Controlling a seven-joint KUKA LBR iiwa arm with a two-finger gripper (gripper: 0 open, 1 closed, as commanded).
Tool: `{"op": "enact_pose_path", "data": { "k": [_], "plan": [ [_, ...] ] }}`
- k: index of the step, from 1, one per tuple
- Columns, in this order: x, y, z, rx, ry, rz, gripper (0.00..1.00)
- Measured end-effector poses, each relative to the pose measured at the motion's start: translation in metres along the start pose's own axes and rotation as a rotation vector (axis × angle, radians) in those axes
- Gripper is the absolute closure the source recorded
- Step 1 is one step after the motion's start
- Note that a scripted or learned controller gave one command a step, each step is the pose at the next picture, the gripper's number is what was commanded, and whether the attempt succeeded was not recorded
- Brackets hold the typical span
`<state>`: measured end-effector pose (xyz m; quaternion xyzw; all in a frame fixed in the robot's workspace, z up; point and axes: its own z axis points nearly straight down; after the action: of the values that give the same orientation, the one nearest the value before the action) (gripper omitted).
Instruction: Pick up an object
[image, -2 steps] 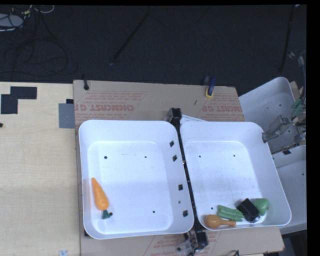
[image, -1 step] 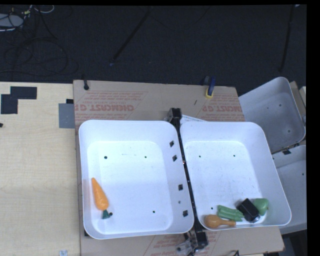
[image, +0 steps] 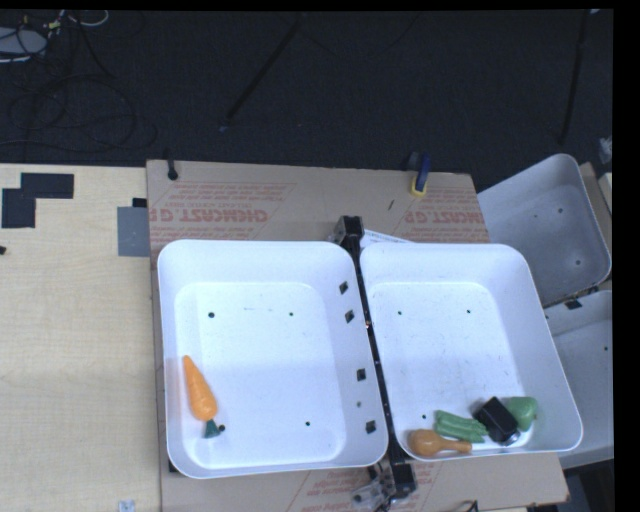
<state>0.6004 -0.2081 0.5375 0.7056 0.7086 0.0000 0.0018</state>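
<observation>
Easiest pick on the left: lone orange carrot (image: 199, 388) lying near the left wall of the left bin (image: 255, 262), well apart from all else, so approach from above, across its narrow width. Further right, in the right bin (image: 445, 262), near corner crowded: tan pear-shaped piece (image: 437, 443), green pod (image: 460, 427), black block (image: 497, 419), green lump (image: 522, 408), touching, harder to isolate. State of fingers: cannot tell

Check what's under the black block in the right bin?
The black block lies across two green pieces: a long one on its left, a rounder one on its right. An orange piece sits nearby. Whatever lies directly beneath is covered.
</observation>
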Motion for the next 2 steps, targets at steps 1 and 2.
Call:
{"op": "enact_pose_path", "data": {
  "k": [1, 2],
  "plan": [
    [0.0019, -0.0026, -0.0097, 0.007, 0.001, -0.003, 1.00],
    [0.0038, -0.0015, -0.0190, 0.009, 0.001, -0.010, 1.00]
  ]
}}
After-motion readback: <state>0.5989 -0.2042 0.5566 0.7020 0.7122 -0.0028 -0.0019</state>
